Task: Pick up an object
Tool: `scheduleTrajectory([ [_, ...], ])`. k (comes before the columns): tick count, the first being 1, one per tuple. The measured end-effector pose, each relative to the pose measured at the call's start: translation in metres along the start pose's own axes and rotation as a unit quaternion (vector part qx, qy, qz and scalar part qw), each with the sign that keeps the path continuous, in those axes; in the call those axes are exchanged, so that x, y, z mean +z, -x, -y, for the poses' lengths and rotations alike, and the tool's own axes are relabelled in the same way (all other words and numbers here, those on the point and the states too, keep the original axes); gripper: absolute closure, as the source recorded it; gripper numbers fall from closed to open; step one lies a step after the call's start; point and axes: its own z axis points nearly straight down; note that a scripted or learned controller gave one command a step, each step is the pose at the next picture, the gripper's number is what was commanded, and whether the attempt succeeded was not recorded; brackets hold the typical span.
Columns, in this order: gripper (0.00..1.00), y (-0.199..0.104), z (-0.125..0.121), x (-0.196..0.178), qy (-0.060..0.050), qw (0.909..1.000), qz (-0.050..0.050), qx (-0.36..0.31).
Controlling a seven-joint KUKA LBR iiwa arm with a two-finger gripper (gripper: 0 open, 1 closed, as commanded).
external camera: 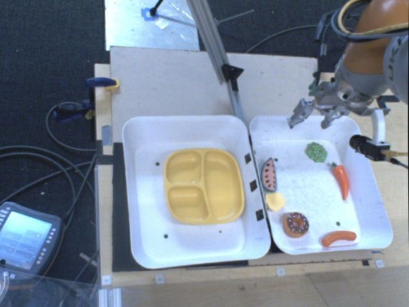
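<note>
My gripper [313,116] hangs over the far edge of the right bin [377,216], its two fingers spread apart with nothing between them. In that bin lie a green broccoli piece [316,151] just below the gripper, an orange carrot [342,180], a watermelon slice [269,174], a yellow round piece [275,201], a chocolate donut [296,224] and an orange sausage [339,238].
The left bin [147,235] holds a yellow divided plate [204,185]. A metal pole [211,34] slants down to the divider between the bins. Cables and a teach pendant [25,235] lie on the floor at the left.
</note>
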Motion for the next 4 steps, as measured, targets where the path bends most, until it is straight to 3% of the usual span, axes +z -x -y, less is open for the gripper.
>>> scheduleTrajectory([
  [1, 0.00, 0.000, 0.000, 0.000, 0.000, 1.0000, 0.000, 0.000],
  [3, 0.00, 0.008, 0.008, 0.121, -0.003, 1.0000, 0.000, 0.003],
  [4, 0.00, 0.008, 0.008, 0.139, -0.001, 1.0000, 0.001, 0.003],
])
